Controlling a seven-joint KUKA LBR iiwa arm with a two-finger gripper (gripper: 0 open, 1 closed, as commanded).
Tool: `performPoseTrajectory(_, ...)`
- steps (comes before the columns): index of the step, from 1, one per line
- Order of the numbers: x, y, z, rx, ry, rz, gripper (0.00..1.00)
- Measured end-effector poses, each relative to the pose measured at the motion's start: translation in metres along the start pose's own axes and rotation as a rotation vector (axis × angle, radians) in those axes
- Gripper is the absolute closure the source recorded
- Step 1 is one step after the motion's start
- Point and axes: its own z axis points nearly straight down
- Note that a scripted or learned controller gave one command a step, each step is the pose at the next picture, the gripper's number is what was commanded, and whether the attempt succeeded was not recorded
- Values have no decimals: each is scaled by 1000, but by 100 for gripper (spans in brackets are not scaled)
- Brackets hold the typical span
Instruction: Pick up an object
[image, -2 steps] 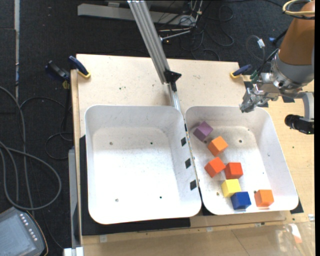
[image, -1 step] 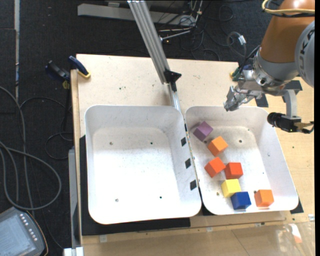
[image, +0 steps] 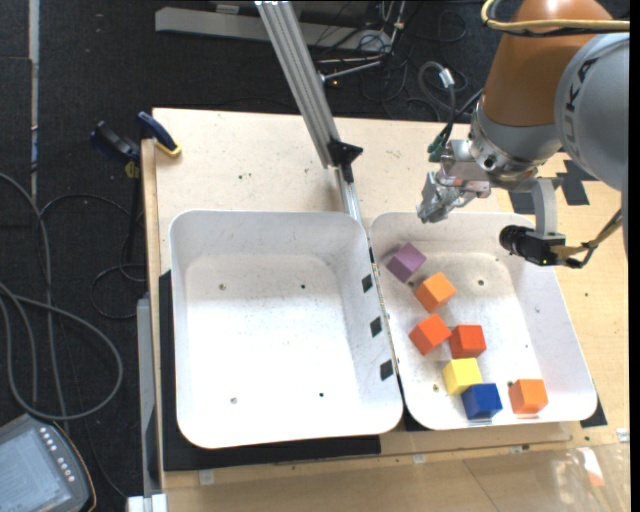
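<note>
I'm taking the right bin as landmark. Seven blocks are sitting in it: one nearest its far left corner, the rest trailing toward its near edge. The left bin is lying directly left of it, rims touching. The gripper is hanging over its far rim. A clamp is lying well left, behind.

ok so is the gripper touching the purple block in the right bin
Apart. In the camera view the gripper hangs above the far rim of the right bin, and white bin floor shows between its tip and the purple block.
</note>
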Motion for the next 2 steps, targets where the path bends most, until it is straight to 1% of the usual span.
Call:
performPoseTrajectory(1, 61, 2, 2, 0, 2, -1, 100)
performPoseTrajectory(2, 108, 14, 5, -3, 1, -1, 100)
